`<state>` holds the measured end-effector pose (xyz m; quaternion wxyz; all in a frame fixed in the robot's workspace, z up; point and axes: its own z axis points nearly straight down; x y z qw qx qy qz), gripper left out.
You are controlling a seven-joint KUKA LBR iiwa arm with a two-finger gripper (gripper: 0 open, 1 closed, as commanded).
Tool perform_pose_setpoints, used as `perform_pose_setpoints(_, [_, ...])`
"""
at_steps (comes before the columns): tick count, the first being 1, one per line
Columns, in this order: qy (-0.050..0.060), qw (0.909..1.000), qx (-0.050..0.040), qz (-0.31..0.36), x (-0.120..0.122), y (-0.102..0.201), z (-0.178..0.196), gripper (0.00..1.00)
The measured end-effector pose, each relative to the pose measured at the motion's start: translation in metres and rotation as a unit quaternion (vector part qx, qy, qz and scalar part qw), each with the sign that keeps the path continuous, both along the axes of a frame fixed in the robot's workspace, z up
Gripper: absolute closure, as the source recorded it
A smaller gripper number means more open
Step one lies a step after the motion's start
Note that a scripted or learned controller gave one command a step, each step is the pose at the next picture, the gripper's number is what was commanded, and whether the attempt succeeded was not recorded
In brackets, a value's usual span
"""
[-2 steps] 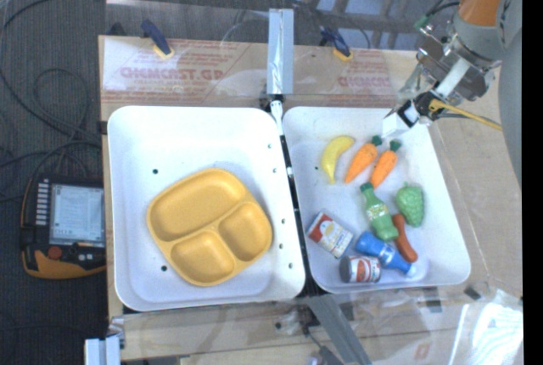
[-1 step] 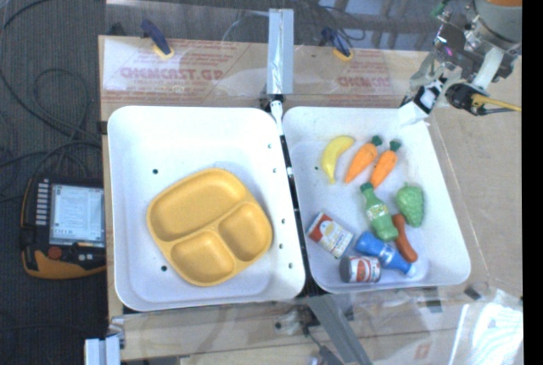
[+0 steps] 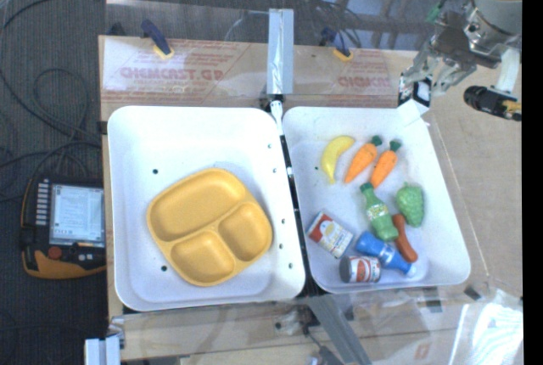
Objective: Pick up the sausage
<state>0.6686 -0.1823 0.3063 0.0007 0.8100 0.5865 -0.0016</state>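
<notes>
While the gripper [image 3: 422,87] hangs over the far right corner of the right bin [image 3: 448,185], its two dark fingers [image 3: 409,89] stand a little apart with nothing between them. The arm, grey with an orange band, comes in from the upper right of the view.

The sausage [image 3: 404,241], a short reddish-brown piece, lies in the near right part of the right bin, near its right wall. It touches the green bottle [image 3: 378,216] on its left and lies just below the green leafy vegetable [image 3: 411,204]. Its near end meets the blue bottle [image 3: 384,252], which lies flat toward the bin's near edge. Beside the blue bottle sit a small can [image 3: 361,270] with a red label, close to the near wall, and a red-and-white packet [image 3: 329,233] nearer the bin's left wall.

In the far half of the same bin, a yellow banana [image 3: 334,154] lies toward the left wall, with two orange carrots [image 3: 361,160] [image 3: 383,165] side by side just to its right.

The left bin [image 3: 136,143] carries a yellow divided plate [image 3: 209,225] in its near middle, three compartments facing up. The sausage is well apart from the gripper, at the opposite end of the right bin's right side.
</notes>
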Motion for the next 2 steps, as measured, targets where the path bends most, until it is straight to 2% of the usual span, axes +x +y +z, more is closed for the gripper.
perform_pose_setpoints(1, [0.002,0.9904,0.0021,-0.138,-0.041,0.008,-0.139,1.00])
perform_pose_setpoints(2, [0.000,0.9989,0.0010,-0.047,-0.070,-0.022,-0.024,1.00])
